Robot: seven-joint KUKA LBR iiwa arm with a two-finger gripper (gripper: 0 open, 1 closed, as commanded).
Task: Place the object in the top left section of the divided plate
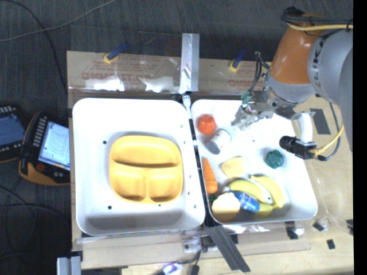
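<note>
A yellow divided plate (146,168) lies in the left white bin (92,119), with one long section at the top and two smaller ones below. All its sections are bare. My gripper (246,117) hangs over the upper part of the right bin (304,205), just right of a red round object (206,123) and a small white and grey piece (218,137). I see nothing between it and the bin floor.
The right bin also holds an orange carrot (210,177) along its left wall, a pale yellow wedge (233,166), a teal lump (274,158), bananas (265,190), a blue item (250,201) and a pale round fruit (225,207). A black cylinder (292,145) juts from the arm.
</note>
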